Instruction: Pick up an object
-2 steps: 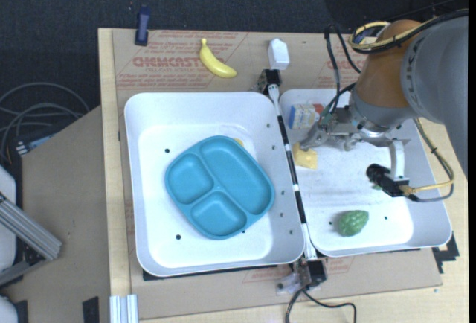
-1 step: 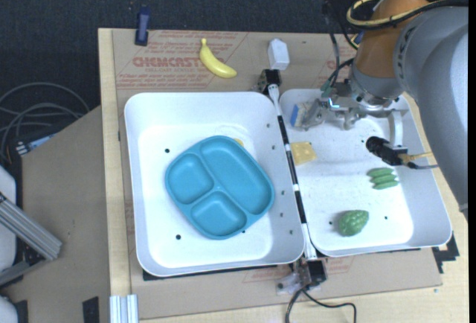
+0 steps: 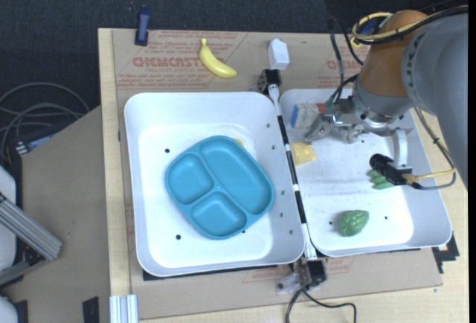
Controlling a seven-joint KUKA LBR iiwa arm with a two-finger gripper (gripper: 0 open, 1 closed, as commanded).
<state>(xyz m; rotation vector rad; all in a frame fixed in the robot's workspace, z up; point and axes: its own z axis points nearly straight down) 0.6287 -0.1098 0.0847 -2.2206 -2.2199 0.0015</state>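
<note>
Hovering over the right bin (image 3: 424,228), my gripper (image 3: 338,124) grasps nothing I can see; its opening I cannot tell, pick pending.

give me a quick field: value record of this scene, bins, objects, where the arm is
left bin: holds a blue divided plate, three compartments
right bin: holds a green bumpy object near the front, a yellow piece by the left wall, a small green item toward the right
outside the bins: a yellow banana on the board behind the left bin
arm: reaches in from the right, over the back of the right bin
gripper: low over the bin's back part, nothing seen between its fingers
</note>
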